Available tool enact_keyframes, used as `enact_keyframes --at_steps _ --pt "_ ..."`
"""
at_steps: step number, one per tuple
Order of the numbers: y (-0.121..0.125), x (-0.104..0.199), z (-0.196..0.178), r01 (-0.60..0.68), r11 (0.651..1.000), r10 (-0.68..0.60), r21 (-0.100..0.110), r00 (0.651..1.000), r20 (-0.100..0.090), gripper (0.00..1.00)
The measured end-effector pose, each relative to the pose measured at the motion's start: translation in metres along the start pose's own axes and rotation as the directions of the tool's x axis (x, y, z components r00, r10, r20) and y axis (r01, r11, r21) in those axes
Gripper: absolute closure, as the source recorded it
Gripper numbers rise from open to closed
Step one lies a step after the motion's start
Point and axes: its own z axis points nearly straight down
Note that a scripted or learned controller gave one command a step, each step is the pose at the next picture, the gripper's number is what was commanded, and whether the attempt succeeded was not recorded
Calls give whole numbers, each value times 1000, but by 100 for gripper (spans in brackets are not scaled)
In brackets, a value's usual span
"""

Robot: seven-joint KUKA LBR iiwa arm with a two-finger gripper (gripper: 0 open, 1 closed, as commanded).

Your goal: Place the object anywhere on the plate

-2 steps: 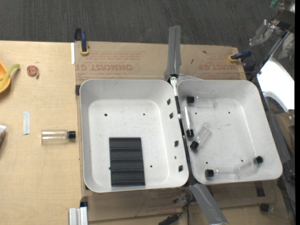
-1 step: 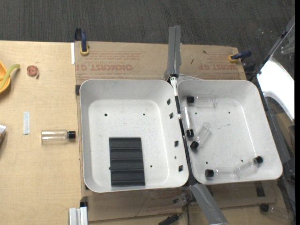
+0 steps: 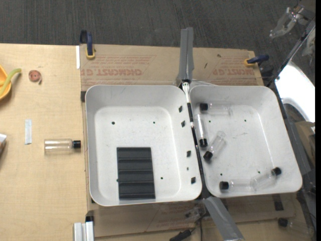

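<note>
dark grey carpet runs behind a pale wooden bench (image 3: 45,185), where a brown cardboard sheet (image 3: 150,67) lies under two shallow white bins set side by side and touching along their inner walls. the left white bin (image 3: 93,134) holds one thing, a black ribbed rectangular plate (image 3: 135,173), lying flat near the bin's front wall with nothing on it. the right white bin (image 3: 273,114) holds five clear plastic vials with black caps, all on their sides: one near the back left corner (image 3: 216,108), one lying along the left wall (image 3: 200,127), one tilted just beside it toward the middle (image 3: 216,143), one by the front wall (image 3: 239,186) and one close to it at the front right (image 3: 264,178). none of them touches the plate. a sixth clear capped vial (image 3: 59,144) lies on the bare wood left of the bins, near a small pale strip (image 3: 28,132), a little reddish disc (image 3: 34,75) and a yellow-orange item (image 3: 4,82) cut off by the edge. red print on the cardboard reads upside down and seems to say "chemcast gp". blue clamps (image 3: 87,43) pin the sheet's back corners. the pale two-finger gripper (image 3: 287,23) hangs at the top right corner, well apart from both bins, touching nothing; whether it is parted or closed i cannot tell.
</note>
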Motion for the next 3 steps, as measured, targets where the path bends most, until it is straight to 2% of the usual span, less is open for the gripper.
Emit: enact_keyframes --at_steps 1,2,3 --pt "15 -56 11 -154 988 154 2 988 0 0" --pt "-33 -96 -1 -262 965 262 1 965 -1 0" --pt "-4 -36 1 -427 904 427 1 904 1 0"
